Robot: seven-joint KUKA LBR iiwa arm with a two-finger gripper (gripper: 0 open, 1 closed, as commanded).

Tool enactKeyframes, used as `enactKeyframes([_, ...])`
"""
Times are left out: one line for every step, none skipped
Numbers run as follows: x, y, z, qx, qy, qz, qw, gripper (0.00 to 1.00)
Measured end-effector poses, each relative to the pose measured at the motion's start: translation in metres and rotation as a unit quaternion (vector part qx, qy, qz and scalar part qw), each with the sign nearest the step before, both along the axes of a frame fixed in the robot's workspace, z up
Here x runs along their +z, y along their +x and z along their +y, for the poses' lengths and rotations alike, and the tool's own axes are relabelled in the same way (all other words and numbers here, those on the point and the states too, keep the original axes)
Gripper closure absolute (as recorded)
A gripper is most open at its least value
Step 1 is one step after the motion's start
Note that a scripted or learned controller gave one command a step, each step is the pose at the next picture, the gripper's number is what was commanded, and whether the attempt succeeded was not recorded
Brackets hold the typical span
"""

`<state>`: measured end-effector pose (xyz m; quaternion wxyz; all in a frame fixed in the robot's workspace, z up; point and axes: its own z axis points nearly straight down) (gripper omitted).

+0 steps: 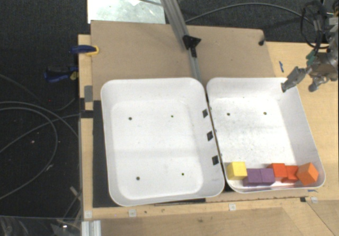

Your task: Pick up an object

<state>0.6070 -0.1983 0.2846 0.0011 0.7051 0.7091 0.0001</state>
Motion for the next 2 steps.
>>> enactKeyframes([-0.119, -0.064, 0.053, -0.002, 0.0026, 0.005, 1.0, 0.0])
enactKeyframes([-0.07, -0.121, 0.036, -0.004, 0.0002, 0.0, 1.0, 0.0])
